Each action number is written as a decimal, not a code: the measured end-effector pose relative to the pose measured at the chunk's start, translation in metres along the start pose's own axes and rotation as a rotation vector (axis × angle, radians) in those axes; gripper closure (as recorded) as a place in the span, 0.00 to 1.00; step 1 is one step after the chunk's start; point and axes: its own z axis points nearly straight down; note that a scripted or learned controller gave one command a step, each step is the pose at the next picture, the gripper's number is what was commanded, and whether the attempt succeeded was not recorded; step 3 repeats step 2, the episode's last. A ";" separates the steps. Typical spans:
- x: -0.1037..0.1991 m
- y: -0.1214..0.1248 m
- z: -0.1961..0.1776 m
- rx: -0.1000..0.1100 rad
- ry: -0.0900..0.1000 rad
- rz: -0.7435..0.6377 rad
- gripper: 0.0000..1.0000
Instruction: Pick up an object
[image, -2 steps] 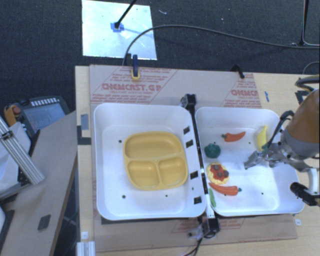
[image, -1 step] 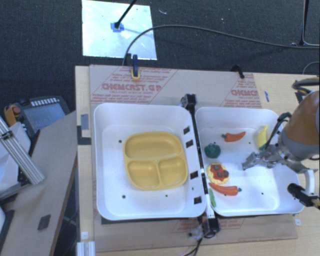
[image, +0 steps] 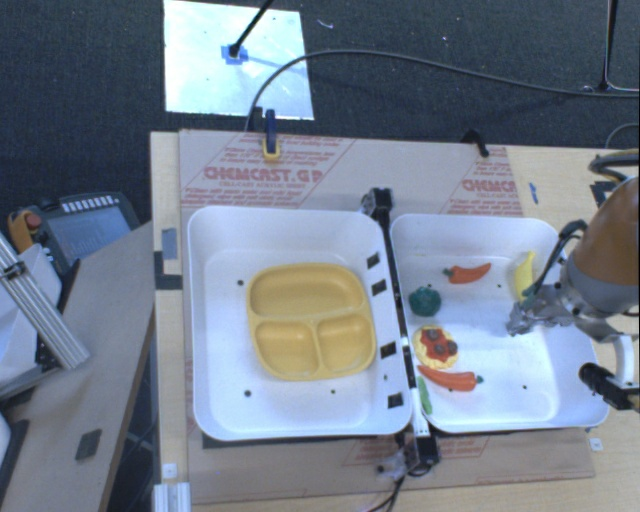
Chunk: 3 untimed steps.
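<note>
Red pepper (image: 452, 379) noted nearest camera, at 6 o'clock of right bin (image: 500, 405), with green sliver (image: 424, 396) just beside its left end. Pizza toy (image: 437, 346) lying just above it. Green pepper (image: 425, 299) at 9 o'clock of bin, orange-red chili (image: 467, 272) at 11 o'clock, banana (image: 524, 272) at 1 o'clock. Gripper (image: 519, 322) positioned low at 3 o'clock, below banana, nothing seen held; finger state cannot be told. Yellow divided plate (image: 306, 320) centred in left bin (image: 215, 400).
</note>
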 end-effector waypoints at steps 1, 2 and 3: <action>-0.004 -0.004 -0.061 -0.001 -0.001 0.000 1.00; -0.004 -0.007 -0.103 -0.001 -0.001 -0.002 1.00; -0.004 -0.007 -0.103 -0.001 -0.001 -0.002 1.00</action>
